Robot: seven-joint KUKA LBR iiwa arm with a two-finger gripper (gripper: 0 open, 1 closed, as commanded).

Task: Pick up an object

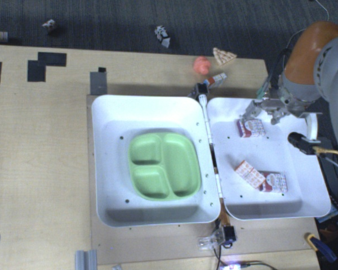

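In the right bin [304, 204] lie two small red-and-white cartons. One carton [251, 128] sits near the bin's far left part. The other carton [260, 177] lies lower, toward the bin's middle. My gripper [266, 109] hangs over the far side of the right bin, just right of and above the upper carton. Nothing shows between its fingers. The grey arm with its orange band [307, 55] comes in from the upper right.
The left bin [110, 151] holds a green divided plate [164, 165]. On the bench behind the bins lie a pink ball [201, 65], a pizza-slice toy [224, 55] and a small tube [215, 81]. Cables and clips sit at the bench's front edge [222, 238].
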